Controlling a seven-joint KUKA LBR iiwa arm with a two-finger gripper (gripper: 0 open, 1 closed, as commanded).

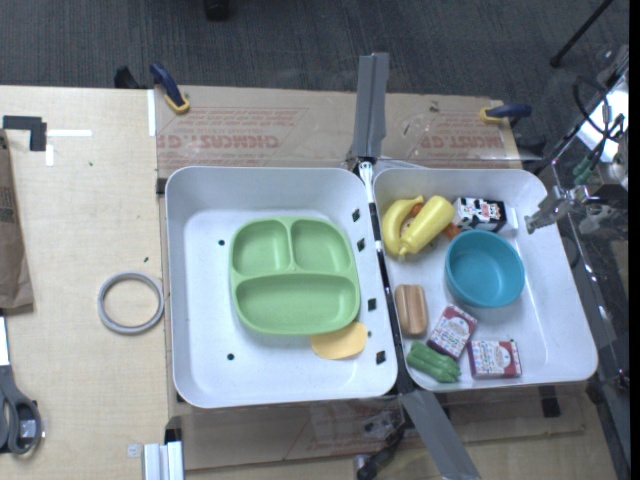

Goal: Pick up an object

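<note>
The left bin (190, 298) holds a green divided plate (295, 273) with a flat yellow piece (340, 343) at its front edge. In the right bin (560, 298) a yellow banana (398, 226) lies against a yellow bottle (430, 220), and a black-and-white carton (480, 212) stands beside them. A blue bowl (485, 268) sits in the middle. In front of it lie a hot dog (411, 309), a red carton (452, 330), a red packet (495, 358) and a green vegetable (433, 363).
A grey tape ring (130, 301) and scissors (15, 423) lie on the bench to the left. Clamps (170, 88) hold the cardboard behind the bins. A metal post (372, 103) stands between the bins at the back. Cables and metal fittings (585, 193) crowd the right edge.
</note>
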